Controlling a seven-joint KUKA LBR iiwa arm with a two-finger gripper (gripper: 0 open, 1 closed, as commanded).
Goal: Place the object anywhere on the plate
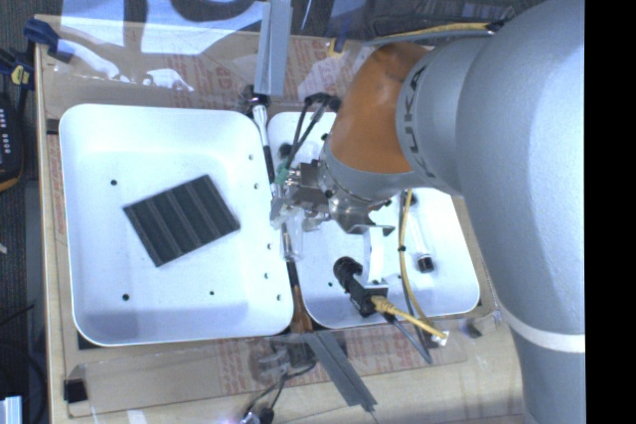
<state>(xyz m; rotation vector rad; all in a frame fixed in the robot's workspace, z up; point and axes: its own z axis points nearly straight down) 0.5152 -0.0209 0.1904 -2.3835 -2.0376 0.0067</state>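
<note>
Fig. Oblique top view of bench (pixel 179 364) w/ two shallow white bins side by side. Left bin (pixel 94 134): holds one dark ribbed rectangular plate (pixel 182 218), lying flat, roughly central, long axis turned diagonally to the bin walls; nothing lies on it. A few small dark dots mark the bin floor around the plate, apart from it. Right bin (pixel 452 288): largely covered by the grey arm (pixel 517 164), which enters from the right; orange band (pixel 368 119) sits above the wrist, over the bin's far part. Gripper (pixel 292 238) hangs at the boundary between the two bins, just over the left edge of the right bin, near the left bin's right wall and well apart from the plate. Gripper state: cannot tell whether spread or pressed together, since wrist hardware crowds it; no item seen in its grasp. Task object: a small dark object (pixel 424 263) lies on the floor of the right bin, toward its right side, apart from the gripper and not on the plate; its exact shape is too small to make out. Background: clear plastic sheet (pixel 149 20) along the bench's far edge; upright grey metal bar (pixel 273 40) behind the gap between bins.
</note>
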